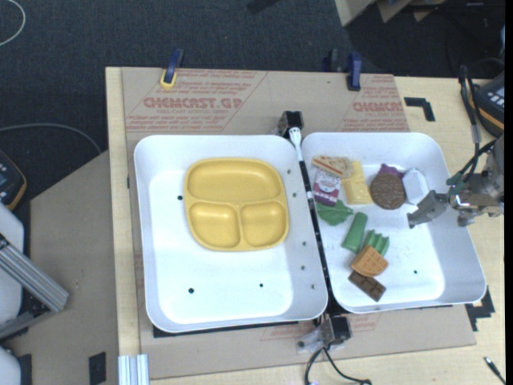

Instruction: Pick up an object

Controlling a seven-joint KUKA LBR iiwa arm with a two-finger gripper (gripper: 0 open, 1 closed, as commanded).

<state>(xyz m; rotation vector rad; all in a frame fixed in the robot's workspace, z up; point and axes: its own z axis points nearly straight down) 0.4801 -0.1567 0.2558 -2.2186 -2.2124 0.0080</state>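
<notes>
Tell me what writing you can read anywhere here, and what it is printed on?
"CHEMCAST GP", in red, on the brown paper-faced board under the two shallow white bins; the letters are blurred, so the reading is unsure.
The same red print repeats, cut off, at the board's right near the blue clamp.
Smaller red lines beside both prints: too small to read.
The small packet with a red-and-white label in the right bin: too blurred to read.

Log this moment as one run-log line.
phase: approach | gripper: open, over right bin, nothing held | nearest: brown round patty | yellow tray: left bin
</notes>
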